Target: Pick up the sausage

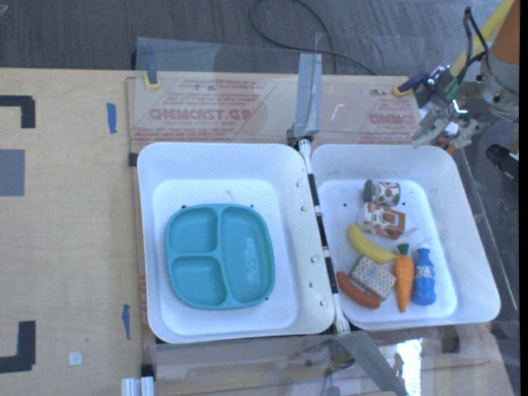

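Still hovering-free: arm parked above right bin [470, 221], approach not begun.
Gripper [437, 126] at bin's far rim, fingers look spread, holding nothing. Sausage [356, 291] lies near-left corner, touching a checkered block [375, 277]; descend w/ jaws straddling its short axis, clear of bin wall.

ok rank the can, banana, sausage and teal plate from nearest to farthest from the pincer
Measured from the pincer at the right bin's far corner:
1. can, far end of right bin
2. banana, mid bin
3. sausage, near-left corner
4. teal plate, left bin
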`<state>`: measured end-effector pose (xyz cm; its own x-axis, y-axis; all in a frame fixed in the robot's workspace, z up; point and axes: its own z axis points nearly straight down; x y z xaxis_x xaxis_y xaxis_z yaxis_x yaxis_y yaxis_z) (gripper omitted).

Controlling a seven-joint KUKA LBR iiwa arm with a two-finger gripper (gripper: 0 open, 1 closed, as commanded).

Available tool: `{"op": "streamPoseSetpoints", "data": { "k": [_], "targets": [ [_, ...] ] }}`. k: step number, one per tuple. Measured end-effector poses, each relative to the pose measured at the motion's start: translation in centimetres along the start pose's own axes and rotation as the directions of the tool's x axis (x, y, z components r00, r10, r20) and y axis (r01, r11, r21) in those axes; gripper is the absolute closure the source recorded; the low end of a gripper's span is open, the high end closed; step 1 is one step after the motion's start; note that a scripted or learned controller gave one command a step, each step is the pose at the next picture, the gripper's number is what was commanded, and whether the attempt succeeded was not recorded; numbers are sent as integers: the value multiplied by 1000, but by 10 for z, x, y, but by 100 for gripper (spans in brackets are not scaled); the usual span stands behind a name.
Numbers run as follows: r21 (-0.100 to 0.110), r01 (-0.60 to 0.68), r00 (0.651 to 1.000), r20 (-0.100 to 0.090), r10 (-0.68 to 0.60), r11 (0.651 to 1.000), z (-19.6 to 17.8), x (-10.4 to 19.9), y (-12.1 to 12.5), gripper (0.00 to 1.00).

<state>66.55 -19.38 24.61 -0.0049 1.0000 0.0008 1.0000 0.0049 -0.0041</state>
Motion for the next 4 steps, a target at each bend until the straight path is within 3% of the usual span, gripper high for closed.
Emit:
{"op": "streamPoseSetpoints", "data": {
  "k": [1,2,3,4],
  "targets": [
    [-1,5,1000,3,-5,1000,-9,1,2,100],
    [-6,-146,989,3,146,989,-22,-27,3,100],
    [1,-197,980,1,197,980,-6,-22,-28,100],
    [2,-304,953,-1,304,953,-18,-24,-67,100]
  ]
}}
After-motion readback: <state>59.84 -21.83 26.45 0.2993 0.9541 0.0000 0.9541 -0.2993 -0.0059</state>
